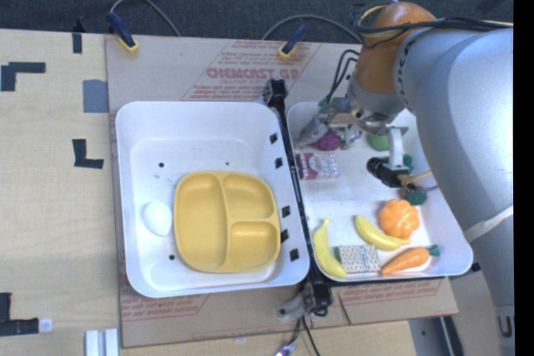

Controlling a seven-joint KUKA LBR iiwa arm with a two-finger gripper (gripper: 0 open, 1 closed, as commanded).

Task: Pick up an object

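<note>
The grey arm with its orange band reaches into the right bin (pixel 450 267), its metal end effector (pixel 338 122) low over the bin's far end, above a small purple object (pixel 327 141); whether it is open or closed cannot be told. Just nearer lies a crinkled pink-and-white packet (pixel 318 166). Toward the front sit a ribbed orange pumpkin (pixel 398 218), two curved yellow bananas (pixel 377 234), a carrot (pixel 406 261) and a patterned block (pixel 359 258). The left bin (pixel 200 117) holds a smooth yellow divided tray (pixel 225 221) and a white egg (pixel 157 218).

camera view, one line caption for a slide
Grey arm's gripper low over the right bin of toy food, near a purple item; yellow tray and white egg in the left bin.
</note>
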